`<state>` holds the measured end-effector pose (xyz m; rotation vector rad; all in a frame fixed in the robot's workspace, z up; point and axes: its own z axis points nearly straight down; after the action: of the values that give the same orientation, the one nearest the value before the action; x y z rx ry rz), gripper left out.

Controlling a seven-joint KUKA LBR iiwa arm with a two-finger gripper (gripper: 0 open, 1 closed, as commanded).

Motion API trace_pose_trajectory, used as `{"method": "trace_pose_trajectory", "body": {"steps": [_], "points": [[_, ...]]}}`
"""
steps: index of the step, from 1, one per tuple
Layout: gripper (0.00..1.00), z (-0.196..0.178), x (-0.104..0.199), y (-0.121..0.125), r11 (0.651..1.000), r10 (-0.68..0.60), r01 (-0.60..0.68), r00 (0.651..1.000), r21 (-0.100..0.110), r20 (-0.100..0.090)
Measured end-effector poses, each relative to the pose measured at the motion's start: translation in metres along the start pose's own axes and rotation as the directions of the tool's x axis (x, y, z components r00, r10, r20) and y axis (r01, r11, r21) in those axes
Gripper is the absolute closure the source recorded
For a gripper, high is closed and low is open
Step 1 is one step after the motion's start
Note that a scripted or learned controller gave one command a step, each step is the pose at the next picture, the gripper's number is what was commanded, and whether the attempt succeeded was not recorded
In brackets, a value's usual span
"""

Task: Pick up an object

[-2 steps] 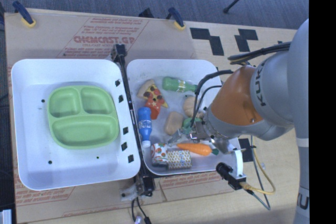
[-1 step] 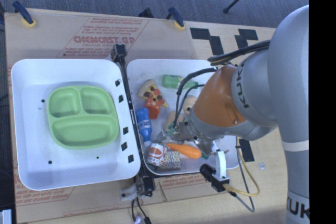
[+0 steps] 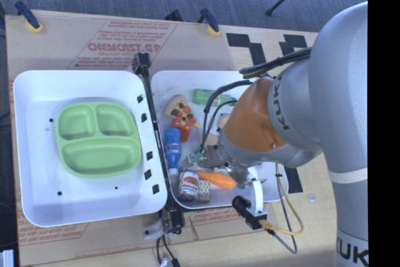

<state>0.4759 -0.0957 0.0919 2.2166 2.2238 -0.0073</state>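
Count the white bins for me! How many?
2. The left bin holds a green divided plate. The right bin holds small toys, partly covered by the arm.

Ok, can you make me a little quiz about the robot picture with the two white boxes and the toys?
1. True or false: the green divided plate lies in the left bin.
2. Which thing lies closest to the divider between the bins? A) carrot B) blue bottle C) pizza slice
3. Fill in: the band above the arm's wrist is coloured ____.

Key: 1 true. 2 B; the blue bottle lies right along the right bin's left wall. 3 orange.
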Motion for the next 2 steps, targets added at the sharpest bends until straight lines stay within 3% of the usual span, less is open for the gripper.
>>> {"method": "trace_pose_trajectory", "body": {"steps": [1,2], "points": [[0.00,0.0001,-0.0191,0.0916,1.000,-0.001,0.001,1.000,0.000,-0.005],[1.00,-0.0096,-0.0189,0.0913,1.000,-0.005,0.005,1.000,0.004,-0.007]]}}
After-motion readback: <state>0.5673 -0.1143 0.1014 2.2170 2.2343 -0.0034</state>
